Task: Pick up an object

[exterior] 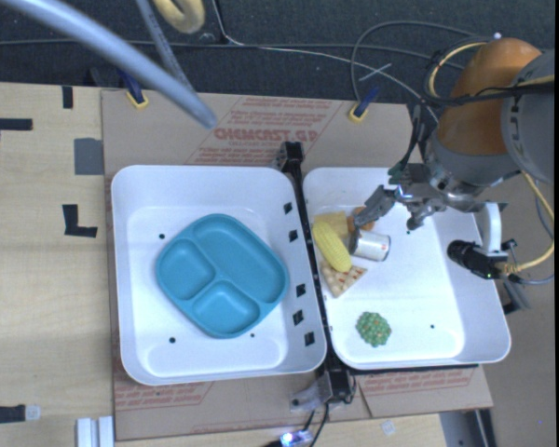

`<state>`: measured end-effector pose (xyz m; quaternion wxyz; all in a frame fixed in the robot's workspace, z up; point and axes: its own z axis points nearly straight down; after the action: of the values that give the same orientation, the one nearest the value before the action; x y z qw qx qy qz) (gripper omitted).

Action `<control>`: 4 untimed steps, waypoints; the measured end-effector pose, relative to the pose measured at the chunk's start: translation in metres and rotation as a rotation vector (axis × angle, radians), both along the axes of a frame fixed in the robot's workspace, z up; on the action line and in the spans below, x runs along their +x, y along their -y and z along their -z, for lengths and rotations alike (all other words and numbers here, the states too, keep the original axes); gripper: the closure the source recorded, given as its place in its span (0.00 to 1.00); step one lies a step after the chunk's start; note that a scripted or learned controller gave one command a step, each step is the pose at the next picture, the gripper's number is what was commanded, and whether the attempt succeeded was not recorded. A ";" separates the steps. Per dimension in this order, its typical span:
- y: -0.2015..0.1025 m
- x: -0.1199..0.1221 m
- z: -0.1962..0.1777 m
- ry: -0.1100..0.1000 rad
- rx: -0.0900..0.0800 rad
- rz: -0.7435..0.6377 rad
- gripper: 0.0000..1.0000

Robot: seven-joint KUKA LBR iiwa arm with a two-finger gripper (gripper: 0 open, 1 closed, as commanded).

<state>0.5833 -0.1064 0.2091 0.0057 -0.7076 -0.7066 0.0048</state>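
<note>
So we've got the arm [489, 110] coming in from the right side of the frame, with the gripper [399, 208] hanging over the upper part of the right bin [466, 338]. The jaws look spread to us, one finger pointing down-left toward the pile and the other more straight down, with nothing between them. It's a bit blurry there though, so take that with a grain of salt.

The stuff to grab is bunched up along the left side of the right bin: a yellow corn cob [330, 239], a small silver can [371, 246] lying on its side just beside it, and a waffle-looking cracker [343, 277] tucked under them. A green bumpy ball [374, 328] sits on its own lower in the bin, well apart from the rest. The left bin [135, 250] holds a blue divided tray [222, 275], nowhere near the action.

What worries us: that cluster is tight. If the jaws come down on the can, one finger probably lands on the corn or the cracker instead of sliding alongside. The can is round and on its side, so it could just roll away toward the middle of the bin. And everything's close to the bin wall, so a finger may clip that divider.
</note>
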 end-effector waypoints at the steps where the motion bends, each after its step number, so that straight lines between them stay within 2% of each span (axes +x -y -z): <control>1: 0.000 0.003 -0.007 0.013 -0.001 -0.003 0.00; 2: 0.003 0.001 0.037 0.010 -0.002 -0.003 0.00; 3: 0.005 -0.004 0.088 0.026 -0.005 -0.001 0.00; 4: 0.004 0.004 0.115 0.039 -0.002 -0.001 0.00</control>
<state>0.5873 -0.1108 0.0936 -0.0089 -0.7073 -0.7068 -0.0080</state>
